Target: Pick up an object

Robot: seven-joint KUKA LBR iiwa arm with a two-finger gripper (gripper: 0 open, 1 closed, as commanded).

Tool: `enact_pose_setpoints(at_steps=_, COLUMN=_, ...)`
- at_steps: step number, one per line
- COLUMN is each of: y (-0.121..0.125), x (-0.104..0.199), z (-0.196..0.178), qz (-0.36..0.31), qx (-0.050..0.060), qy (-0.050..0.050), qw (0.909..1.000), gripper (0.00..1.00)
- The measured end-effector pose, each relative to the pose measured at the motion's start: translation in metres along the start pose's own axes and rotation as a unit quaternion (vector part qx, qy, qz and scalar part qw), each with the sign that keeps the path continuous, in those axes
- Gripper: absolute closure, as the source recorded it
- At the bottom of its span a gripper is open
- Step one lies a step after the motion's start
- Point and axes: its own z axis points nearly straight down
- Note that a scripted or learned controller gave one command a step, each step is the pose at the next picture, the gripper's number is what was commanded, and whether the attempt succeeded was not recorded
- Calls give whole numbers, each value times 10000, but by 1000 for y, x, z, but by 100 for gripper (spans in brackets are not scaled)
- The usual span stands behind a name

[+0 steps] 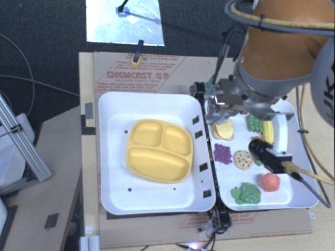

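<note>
I see the grey two-finger gripper (217,109) low over the right shallow white bin (293,190), at its upper-left corner. I can't tell its jaw state. Just below it lies a pale yellow food piece (225,130); nearby are a purple grape cluster (223,153), round cookie (243,160), red ball (270,182) and green leafy toy (246,193). A yellow divided plastic plate (158,150) sits in the left bin (112,192).

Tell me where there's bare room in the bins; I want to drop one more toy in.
Left bin: bare white floor rings the yellow tray, widest along its left wall. Right bin is crowded: grapes, cookie, tomato, lettuce, with the claw above.
</note>
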Motion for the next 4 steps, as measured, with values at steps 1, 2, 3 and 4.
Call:
enact_pose_setpoints(at_steps=1, y=0, x=-2, z=-2, qz=-8, qx=64, qy=-26, qw=10000, gripper=100)
enact_pose_setpoints(at_steps=2, y=0, x=-1, z=-13, qz=-43, qx=55, qy=-24, qw=10000, gripper=100)
enact_pose_setpoints(at_steps=3, y=20, x=-66, z=216, qz=71, qx=161, qy=-48, qw=9998, gripper=100)
enact_pose_setpoints(at_steps=4, y=-5, x=-5, z=74, qz=-15, qx=22, qy=2, qw=10000, gripper=100)
